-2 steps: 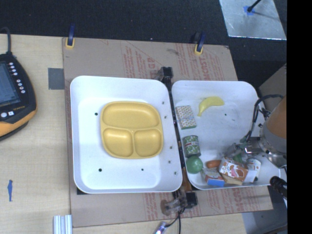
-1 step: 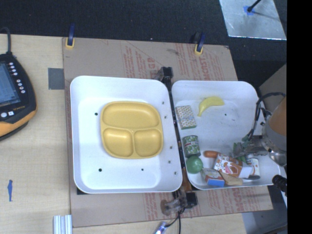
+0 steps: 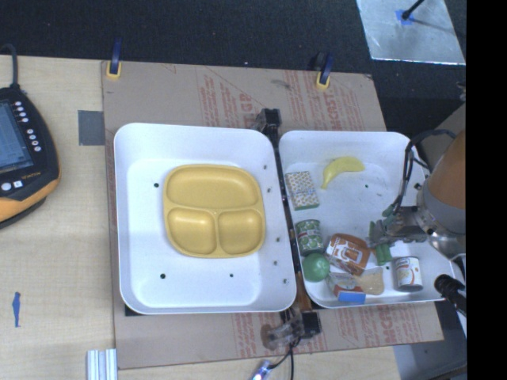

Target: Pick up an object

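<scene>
1. Step: approach, nothing lifted yet. Arm reaches in from the right over the right bin (image 3: 313,142); gripper (image 3: 386,232) sits low near the bin's right side.
2. Gripper state: can't tell, it's too small and dark to read.
3. Candidates, all in right bin: white can (image 3: 407,273) just below the gripper, orange packet (image 3: 348,252) to its left, green ball (image 3: 316,267), banana (image 3: 341,168) well apart at the top.
4. Left bin (image 3: 139,145) has a yellow tray (image 3: 214,210).
5. Next, I'd judge: pick one target, center over it, descend, close.
</scene>
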{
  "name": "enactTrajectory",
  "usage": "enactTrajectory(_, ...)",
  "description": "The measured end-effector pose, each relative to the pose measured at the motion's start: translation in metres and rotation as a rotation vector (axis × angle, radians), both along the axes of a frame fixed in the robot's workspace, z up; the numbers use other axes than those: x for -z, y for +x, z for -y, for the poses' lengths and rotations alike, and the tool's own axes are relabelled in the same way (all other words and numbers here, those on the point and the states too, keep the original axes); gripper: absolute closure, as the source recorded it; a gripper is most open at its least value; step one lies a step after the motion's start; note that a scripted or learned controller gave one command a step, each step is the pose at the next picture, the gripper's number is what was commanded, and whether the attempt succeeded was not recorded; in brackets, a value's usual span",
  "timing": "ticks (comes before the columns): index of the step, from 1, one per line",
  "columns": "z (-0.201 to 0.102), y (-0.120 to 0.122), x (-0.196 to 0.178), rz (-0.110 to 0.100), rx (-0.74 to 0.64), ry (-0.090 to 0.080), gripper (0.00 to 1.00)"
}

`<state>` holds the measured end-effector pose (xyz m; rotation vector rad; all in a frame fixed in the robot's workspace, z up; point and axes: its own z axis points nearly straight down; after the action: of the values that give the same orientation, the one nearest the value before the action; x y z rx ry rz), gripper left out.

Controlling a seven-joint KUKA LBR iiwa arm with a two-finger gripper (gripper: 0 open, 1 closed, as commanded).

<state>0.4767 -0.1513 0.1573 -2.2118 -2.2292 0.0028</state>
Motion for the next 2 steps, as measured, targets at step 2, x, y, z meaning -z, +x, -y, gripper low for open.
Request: enactTrajectory(2,-0.105,0.089,-0.035,-0.001,0.005,0.002,1.0)
